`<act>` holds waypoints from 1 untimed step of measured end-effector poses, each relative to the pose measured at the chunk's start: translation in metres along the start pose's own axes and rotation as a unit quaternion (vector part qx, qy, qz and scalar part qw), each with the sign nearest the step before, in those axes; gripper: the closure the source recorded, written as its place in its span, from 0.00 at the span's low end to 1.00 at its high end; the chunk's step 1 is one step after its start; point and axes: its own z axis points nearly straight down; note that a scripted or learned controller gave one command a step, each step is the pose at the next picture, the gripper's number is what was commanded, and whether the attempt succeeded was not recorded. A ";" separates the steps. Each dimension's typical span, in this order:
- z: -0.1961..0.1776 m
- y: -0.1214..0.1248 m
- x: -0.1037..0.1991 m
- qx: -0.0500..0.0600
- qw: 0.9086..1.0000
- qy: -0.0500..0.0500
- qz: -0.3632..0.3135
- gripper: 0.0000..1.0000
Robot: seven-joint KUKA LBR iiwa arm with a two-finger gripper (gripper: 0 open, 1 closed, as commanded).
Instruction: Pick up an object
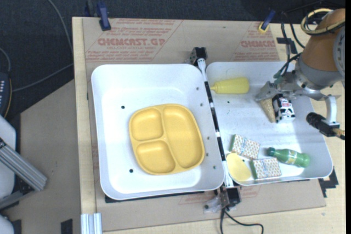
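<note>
My gripper [276,97] is low over the far middle of the right bin [315,172], reaching in from the right under the orange band of the arm [321,52]. Right at it lie a tan wedge-shaped piece [268,110] and a small black-and-white item [284,110]; whether either is held I cannot tell. A yellow corn-like object [230,85] lies to the gripper's left near the bin's far wall. Toward the near edge are a green bottle [289,157] on its side, two patterned packets [245,146] [266,168] and a yellow disc [239,168].
The left bin [109,118] holds a yellow divided plate [166,138]. A black divider strip [211,112] runs between the bins. A black fitting on the arm [323,123] hangs over the right bin's right side. Blue clamps [102,15] [267,21] sit on the bench's far edge.
</note>
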 end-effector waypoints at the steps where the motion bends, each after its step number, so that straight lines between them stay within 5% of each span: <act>1: -0.014 0.003 0.001 -0.003 1.000 0.002 0.000 1.00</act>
